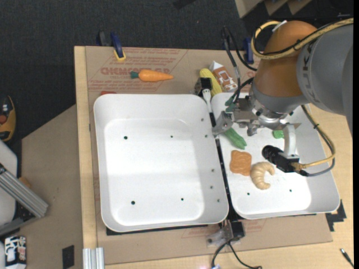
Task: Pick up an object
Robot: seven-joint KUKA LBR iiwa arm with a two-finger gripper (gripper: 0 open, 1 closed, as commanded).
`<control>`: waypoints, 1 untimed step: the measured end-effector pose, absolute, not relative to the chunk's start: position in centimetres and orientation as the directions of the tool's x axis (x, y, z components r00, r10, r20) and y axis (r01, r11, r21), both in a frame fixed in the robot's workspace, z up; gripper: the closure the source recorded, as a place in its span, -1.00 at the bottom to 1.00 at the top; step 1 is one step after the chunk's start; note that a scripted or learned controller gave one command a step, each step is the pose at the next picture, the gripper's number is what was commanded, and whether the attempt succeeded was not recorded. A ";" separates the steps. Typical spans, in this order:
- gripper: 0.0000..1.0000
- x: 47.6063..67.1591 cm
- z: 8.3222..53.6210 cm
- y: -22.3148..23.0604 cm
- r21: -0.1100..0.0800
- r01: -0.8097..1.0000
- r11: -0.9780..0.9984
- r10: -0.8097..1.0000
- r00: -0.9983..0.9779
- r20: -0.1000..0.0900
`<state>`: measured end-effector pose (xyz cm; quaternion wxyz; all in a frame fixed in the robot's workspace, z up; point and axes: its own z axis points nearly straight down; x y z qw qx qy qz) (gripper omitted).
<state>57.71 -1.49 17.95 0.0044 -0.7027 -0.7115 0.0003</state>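
1. The gripper (245,122) is seen low over the right bin (314,200), near its left wall.
2. Finger state cannot be told; they are blocked by the wrist.
3. A green piece (235,137) lies just below the gripper.
4. A croissant (261,174) and an orange piece (240,162) sit further below.
5. A carrot (152,76) is well off to its left, on the board.

arm (331,66): grey, rounded casing | wrist band (280,60): orange, domed | cables (263,38): yellow and black loops | gripper (249,119): grey metal body
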 end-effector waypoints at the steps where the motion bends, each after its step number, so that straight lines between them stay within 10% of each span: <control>1: -1.00 58.3 23.4 7.4 0.006 1.000 0.011 1.000 -0.011 0.005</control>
